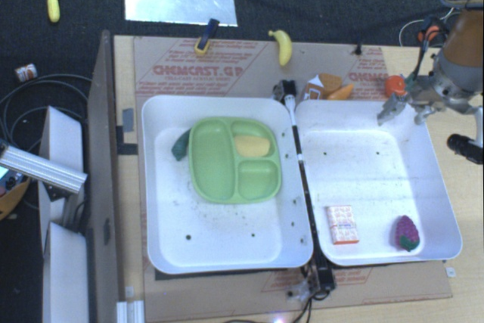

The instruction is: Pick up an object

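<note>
My gripper (401,115) hangs over the far right corner of the right bin (378,155), open, with nothing between its fingers. Near that bin's front edge lie a small white and red box (342,224) and a purple bunch of grapes (407,233), both well in front of the gripper. In the left bin (162,238) a green divided plate (227,178) carries a yellow item (253,144) in its far right compartment. A dark green item (180,145) lies against the plate's left rim.
Behind the bins, on the cardboard, lie a banana (282,47), an orange and brown piece (330,87), a red-orange ball (395,85) close to the gripper, and a blue and yellow clamp (205,37). A black divider (299,163) separates the bins.
</note>
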Controlling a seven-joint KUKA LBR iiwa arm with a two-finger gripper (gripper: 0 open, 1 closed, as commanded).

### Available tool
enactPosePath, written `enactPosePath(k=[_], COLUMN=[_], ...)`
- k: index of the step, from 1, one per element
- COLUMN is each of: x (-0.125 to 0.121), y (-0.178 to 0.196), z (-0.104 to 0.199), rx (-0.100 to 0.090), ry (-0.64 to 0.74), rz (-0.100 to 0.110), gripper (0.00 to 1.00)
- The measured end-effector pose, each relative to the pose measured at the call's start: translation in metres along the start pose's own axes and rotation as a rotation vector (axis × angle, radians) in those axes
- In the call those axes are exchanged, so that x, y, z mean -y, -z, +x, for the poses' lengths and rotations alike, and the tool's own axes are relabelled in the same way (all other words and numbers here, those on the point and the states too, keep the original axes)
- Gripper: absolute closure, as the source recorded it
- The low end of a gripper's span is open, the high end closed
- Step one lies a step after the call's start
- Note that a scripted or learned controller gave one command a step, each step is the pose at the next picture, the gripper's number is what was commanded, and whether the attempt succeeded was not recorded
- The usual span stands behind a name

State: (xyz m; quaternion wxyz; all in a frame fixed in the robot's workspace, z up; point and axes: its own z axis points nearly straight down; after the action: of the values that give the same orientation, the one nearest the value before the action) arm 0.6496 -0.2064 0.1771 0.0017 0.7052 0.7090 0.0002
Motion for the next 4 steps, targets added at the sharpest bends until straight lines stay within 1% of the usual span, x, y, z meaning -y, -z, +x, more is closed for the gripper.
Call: enactPosePath(k=[2,3,4], x=[0.000,-0.021,0.004], y=[0.000,0.014,-0.098], z=[0.000,0.000,0.035], rx=[0.000,0.000,-0.005], ry=[0.000,0.001,0.001], rz=[0.000,-0.004,0.008], gripper=[0.00,0.00,0.00])
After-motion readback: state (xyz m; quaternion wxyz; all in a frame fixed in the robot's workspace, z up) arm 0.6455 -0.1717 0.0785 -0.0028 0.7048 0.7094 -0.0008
